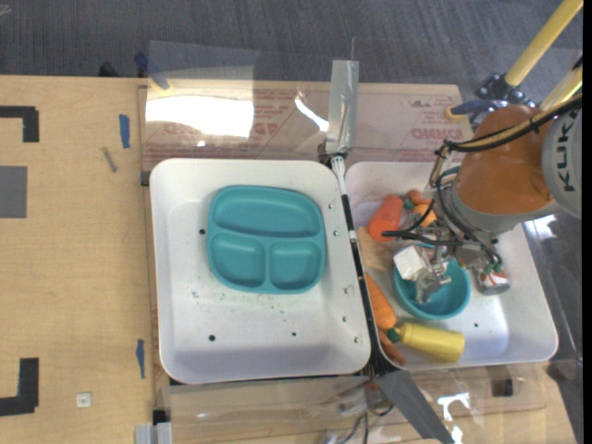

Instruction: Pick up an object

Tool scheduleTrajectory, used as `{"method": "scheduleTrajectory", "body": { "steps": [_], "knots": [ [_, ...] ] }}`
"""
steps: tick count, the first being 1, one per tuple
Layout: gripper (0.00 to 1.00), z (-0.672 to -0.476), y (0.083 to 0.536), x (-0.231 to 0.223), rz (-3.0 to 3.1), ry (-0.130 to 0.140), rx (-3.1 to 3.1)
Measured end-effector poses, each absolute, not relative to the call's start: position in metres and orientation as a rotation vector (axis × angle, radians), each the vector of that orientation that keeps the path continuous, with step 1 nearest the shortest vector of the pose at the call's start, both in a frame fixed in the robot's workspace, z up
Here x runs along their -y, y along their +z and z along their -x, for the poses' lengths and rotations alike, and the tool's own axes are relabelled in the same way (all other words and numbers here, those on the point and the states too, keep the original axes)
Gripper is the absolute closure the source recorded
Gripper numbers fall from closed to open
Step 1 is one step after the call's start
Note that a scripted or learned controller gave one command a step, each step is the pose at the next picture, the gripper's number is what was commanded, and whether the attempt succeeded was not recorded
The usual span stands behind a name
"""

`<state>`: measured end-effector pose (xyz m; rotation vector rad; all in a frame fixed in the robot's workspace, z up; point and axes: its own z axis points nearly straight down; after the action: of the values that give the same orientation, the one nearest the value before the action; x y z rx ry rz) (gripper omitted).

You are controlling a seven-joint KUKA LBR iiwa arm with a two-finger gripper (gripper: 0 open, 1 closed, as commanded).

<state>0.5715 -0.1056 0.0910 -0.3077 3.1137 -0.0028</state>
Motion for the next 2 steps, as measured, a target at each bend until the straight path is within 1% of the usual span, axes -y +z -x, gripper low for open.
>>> {"method": "scheduleTrajectory", "body": {
  "steps": [1,2],
  "knots": [
    [0.0,-0.526,0.094,0.096,0.388,-0.009,-3.083],
    [0.0,-0.646,0.09,0.11,0.61,-0.002,-3.07]
  ]
}}
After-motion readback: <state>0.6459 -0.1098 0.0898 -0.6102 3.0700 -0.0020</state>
